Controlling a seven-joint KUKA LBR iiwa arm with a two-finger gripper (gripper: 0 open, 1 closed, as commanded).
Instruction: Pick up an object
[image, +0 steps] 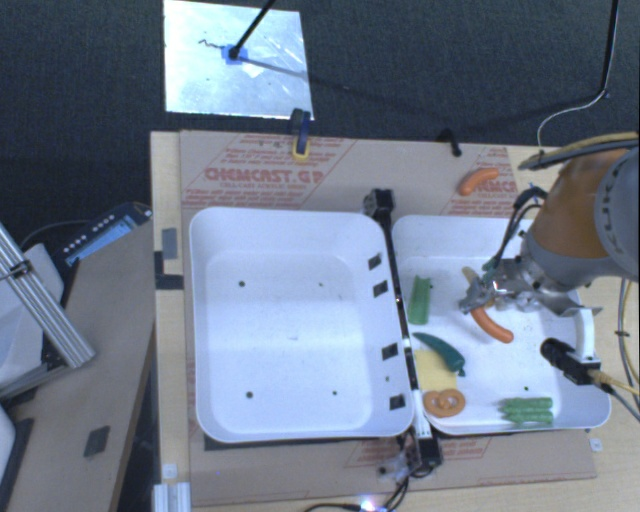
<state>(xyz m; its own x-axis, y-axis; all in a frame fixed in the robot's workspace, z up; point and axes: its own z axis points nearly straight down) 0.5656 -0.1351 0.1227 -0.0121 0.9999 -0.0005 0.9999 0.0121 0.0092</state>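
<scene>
We see the grey arm with its orange band (590, 205) reaching in from the right, its metal two-finger gripper (478, 297) low over the right shallow white plastic bin (450, 232). Just beside and below the fingertips lies a smooth orange sausage-shaped toy (493, 324), its long axis running diagonally from upper left to lower right; whether the fingers touch or clasp it we cannot tell (the wrist hardware crowds that spot). Left of it a flat green rectangular piece (420, 298) stands nearly vertical in the view. Below that a glossy dark-green curved pod shape (441, 348) slants toward lower right, touching a pale yellow flat wedge (431, 371). An orange ring-shaped piece (444, 403) sits near the front rim, with a ribbed green cylinder (526, 409) lying horizontally to its right. A second orange sausage shape (479, 181) rests on the printed brown cardboard sheet (270, 170) behind the bin. The left white bin (290, 225) has matte walls.
</scene>
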